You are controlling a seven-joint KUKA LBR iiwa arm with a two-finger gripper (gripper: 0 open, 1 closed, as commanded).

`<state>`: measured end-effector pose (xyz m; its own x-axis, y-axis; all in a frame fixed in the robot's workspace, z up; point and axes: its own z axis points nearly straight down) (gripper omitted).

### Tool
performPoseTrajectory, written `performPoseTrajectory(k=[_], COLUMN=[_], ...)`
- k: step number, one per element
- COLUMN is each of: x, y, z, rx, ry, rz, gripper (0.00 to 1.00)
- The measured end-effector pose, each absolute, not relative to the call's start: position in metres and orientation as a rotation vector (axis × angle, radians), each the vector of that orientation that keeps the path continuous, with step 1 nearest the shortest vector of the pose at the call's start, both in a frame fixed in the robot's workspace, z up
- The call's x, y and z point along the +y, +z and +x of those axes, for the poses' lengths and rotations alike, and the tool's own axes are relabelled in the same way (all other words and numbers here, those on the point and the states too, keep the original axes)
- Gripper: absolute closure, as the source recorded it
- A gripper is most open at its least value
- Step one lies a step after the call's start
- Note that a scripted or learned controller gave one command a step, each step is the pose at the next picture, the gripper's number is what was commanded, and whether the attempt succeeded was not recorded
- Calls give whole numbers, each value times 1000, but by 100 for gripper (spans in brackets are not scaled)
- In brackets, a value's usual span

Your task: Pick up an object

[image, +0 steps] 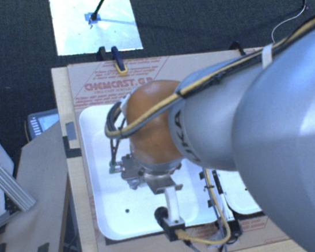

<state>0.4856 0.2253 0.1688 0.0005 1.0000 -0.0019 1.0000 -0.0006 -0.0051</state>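
Object, a small dark speck (127, 210) in the shallow white plastic bin (95, 160): my grey metal gripper (129, 176) over that bin, whose grip I cannot tell, may catch nothing.

A single camera sat fixed above the worktop (155, 70), looking down at a slant toward its far edge, where dark carpet (7, 50) and a white sheet (93, 21) lay beyond. The arm (281, 134) entered from the right and passed very close under the lens, so its grey housing and orange band (151, 123) covered the centre and right. The left bin (101, 159) sat mid-frame, partly masked; the right bin (243, 200) showed as a sliver by the lower edge.
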Motion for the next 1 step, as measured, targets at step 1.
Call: performPoseTrajectory(k=[1], x=[236], y=[321], z=[488], rx=[-2231], ry=[-27], rz=[-2219], gripper=[100])
